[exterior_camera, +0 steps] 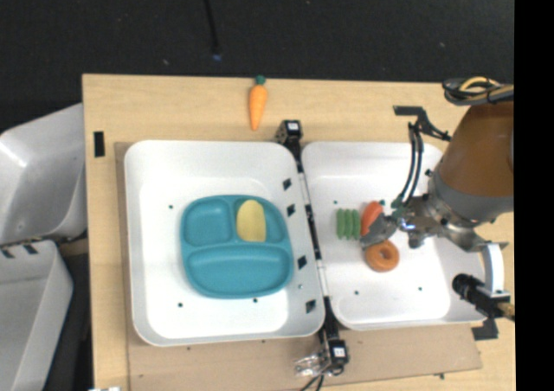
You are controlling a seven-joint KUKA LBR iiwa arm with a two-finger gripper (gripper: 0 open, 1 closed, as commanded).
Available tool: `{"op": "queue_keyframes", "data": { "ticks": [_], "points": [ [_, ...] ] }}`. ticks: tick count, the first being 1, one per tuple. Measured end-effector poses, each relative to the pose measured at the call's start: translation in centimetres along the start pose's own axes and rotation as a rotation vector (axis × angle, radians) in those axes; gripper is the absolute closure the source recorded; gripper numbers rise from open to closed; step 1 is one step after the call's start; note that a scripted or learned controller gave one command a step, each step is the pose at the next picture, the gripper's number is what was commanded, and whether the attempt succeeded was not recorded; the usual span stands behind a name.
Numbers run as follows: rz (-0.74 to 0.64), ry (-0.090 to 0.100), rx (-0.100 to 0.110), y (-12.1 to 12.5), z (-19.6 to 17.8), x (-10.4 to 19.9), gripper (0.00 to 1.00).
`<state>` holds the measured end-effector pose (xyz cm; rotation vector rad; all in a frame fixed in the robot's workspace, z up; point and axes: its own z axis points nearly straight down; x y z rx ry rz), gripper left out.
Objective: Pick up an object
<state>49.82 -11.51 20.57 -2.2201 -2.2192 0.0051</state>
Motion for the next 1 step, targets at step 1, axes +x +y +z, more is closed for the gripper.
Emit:
{"op": "queue_keyframes", "data": {
  "ticks": [1],
  "points": [
    [0.001, 0.0, 0.0, -0.29, 4.59, -0.85, 0.0]
  ]
}}
